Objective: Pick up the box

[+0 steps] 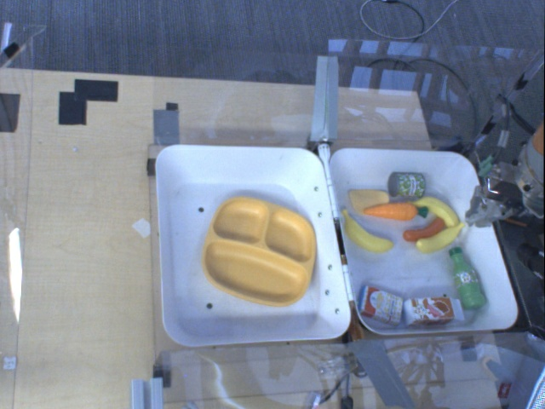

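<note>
Box [433, 311] in rt bin [487, 174], front.

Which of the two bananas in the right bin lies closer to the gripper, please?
The banana on the right side of the right bin, curving beside the carrot, lies just beside the gripper. The other banana lies near the divider, farther away.
</note>
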Motion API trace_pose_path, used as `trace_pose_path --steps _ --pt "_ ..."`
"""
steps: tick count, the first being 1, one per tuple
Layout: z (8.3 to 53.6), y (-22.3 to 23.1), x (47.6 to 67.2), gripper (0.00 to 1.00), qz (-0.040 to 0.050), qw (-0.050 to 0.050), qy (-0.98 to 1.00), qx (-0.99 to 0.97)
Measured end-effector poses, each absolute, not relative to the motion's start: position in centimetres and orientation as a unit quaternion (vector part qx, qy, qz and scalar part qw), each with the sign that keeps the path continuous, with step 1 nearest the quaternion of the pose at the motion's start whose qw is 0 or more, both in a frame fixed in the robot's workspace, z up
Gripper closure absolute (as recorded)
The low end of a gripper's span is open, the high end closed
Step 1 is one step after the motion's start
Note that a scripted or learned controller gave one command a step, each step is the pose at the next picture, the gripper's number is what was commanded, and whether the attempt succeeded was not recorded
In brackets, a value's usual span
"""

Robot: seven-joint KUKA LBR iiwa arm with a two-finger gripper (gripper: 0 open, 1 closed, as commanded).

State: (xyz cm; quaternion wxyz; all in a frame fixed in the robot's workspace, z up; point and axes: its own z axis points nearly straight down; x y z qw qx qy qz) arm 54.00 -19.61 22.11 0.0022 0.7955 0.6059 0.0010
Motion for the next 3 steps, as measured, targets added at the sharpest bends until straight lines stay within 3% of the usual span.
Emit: trace_pose_path --steps 1,2,3 --pt "13.0 -12.2 52.8 1.00 0.0005 0.000 0.577 0.817" --pt "14.1 -12.2 53.0 1.00 0.0021 0.001 0.580 0.815" --pt "14.1 -12.2 53.0 0.00 0.0021 0.001 0.580 0.815"
